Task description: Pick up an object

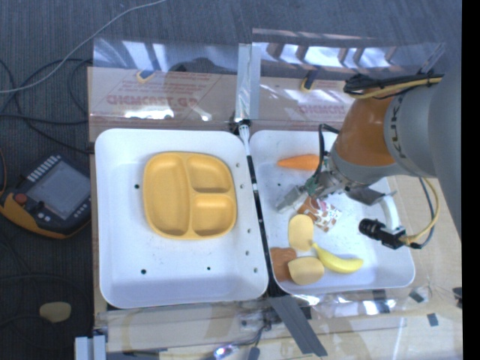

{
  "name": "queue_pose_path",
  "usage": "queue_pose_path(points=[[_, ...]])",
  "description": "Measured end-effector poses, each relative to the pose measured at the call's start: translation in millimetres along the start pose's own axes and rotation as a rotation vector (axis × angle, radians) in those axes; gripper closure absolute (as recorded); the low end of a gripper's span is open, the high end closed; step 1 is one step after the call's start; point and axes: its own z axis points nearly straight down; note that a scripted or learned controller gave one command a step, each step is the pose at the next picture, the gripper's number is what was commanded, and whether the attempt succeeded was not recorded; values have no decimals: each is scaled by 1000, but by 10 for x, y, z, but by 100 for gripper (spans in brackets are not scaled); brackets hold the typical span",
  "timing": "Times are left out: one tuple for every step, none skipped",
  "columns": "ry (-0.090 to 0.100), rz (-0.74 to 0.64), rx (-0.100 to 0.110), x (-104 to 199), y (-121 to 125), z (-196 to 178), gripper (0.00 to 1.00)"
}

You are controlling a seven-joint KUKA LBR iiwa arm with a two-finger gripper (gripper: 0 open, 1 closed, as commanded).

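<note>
Jaws of the gripper (311, 190): lowered into the right bin (390, 276), their spread or closure not discernible from above, since the orange wrist band and grey arm (420, 126) cover them; the metallic tip lies at the upper edge of a small red-and-white patterned packet (325, 214), contact uncertain; nothing is visibly pinched between the fingers. Right bin contents: a carrot (298, 162) lying near the far rim, just above the gripper; the packet near the bin's middle; a pale yellow rounded item (301, 231) just below the gripper and left of the packet; a banana (337, 261) curving along the near part of the bin; a tan rounded item (306, 270) touching the banana's left end; a brown item (281, 259) at the near left corner, beside the tan one. A black cylindrical fitting (381, 231) with a yellow cable projects over the bin's right side. Left bin (120, 261): a yellow divided tray (189, 195) with three compartments, resting near its centre. Outside the bins: a handheld pendant (49, 197) with a dark screen and orange casing on the dark floor at left; clear plastic sheeting (187, 81) over cardboard behind both bins.
</note>
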Motion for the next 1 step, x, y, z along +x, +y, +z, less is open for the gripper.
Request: queue_pose_path(points=[[0, 1, -3, -4, 11, -100, 100]])
